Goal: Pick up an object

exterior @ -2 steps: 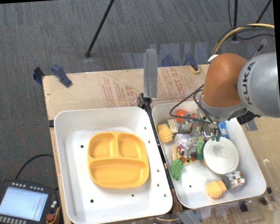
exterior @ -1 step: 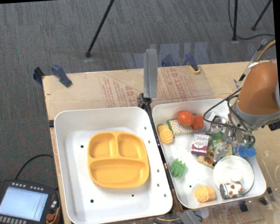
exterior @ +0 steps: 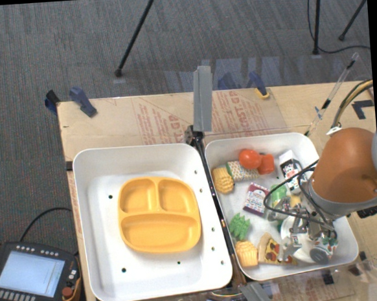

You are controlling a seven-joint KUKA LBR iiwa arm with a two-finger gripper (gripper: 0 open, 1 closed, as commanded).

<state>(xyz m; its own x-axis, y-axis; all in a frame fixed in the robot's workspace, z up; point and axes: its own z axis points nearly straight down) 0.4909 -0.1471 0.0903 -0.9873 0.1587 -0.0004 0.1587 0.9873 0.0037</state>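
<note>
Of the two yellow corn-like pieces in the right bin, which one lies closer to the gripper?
The lower corn piece, beside the pizza slice near the bin's front edge. The other corn lies farther up, against the divider.

Glossy yellow plastic tray (exterior: 160,215); smooth white plastic bins (exterior: 90,187); matt brown cardboard bench (exterior: 128,122)

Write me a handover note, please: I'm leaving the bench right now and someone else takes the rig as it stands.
Hand: low in the right bin, near its front right corner, in among the toys. Whether it grips anything can't be told from here.
Things: the right bin holds a red tomato, a corn cob, a purple packet, a green leafy toy and a pizza slice. The left bin holds a yellow divided plate.
Done: the arm has reached in.
Left: get one object clearly lifted.
</note>
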